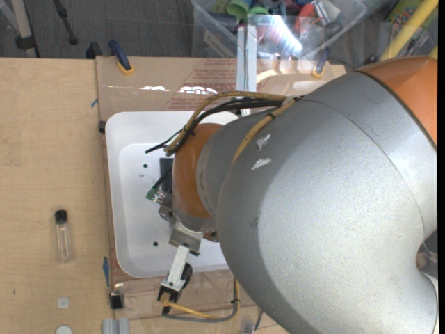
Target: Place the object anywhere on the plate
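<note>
My grey arm with its orange band [191, 179] reaches in from the right and covers most of the view. It hangs over the left white bin [128, 207]. Under the wrist a dark part of the gripper [164, 181] with a small green board pokes out toward the bin's floor. A white and black fitting [176, 273] with a yellow cable sticks out below the wrist, past the bin's near rim. The arm hides whatever lies beneath it in the bin.
A clear tub of colourful toys [278, 9] stands at the back. A small glass vial [62, 235] lies on the wooden bench at left. Blue clamps [122, 60] hold the cardboard sheet under the bin. Tiny dark specks [154, 243] dot the bin floor.
</note>
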Motion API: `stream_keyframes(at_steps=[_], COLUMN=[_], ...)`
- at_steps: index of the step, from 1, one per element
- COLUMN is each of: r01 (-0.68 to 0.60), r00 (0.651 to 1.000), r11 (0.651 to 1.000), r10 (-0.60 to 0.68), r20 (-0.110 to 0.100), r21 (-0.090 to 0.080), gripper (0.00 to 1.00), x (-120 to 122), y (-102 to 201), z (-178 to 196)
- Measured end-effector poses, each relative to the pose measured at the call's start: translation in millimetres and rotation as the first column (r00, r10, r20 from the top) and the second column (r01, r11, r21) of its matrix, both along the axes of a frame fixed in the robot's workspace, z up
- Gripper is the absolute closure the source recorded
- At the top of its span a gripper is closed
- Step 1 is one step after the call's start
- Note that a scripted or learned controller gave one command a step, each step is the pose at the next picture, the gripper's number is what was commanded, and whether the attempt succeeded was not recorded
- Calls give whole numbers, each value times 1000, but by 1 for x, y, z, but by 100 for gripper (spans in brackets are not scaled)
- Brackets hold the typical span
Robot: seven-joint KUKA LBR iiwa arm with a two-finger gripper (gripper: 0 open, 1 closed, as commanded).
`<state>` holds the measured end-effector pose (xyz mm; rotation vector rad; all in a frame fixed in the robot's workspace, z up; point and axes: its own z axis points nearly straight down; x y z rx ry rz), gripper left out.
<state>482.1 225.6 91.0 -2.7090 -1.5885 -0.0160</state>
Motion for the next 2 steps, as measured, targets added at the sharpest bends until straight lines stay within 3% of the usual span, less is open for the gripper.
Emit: stream_keyframes(at_steps=[1,2], r01=[-38,63], r00=[999,998], r11=[999,998], r10=[38,-63], r20=[-9,-13], r21=[-7,-7], gripper=[100,100], x=[107,43], y=[-1,-1], z=[97,7])
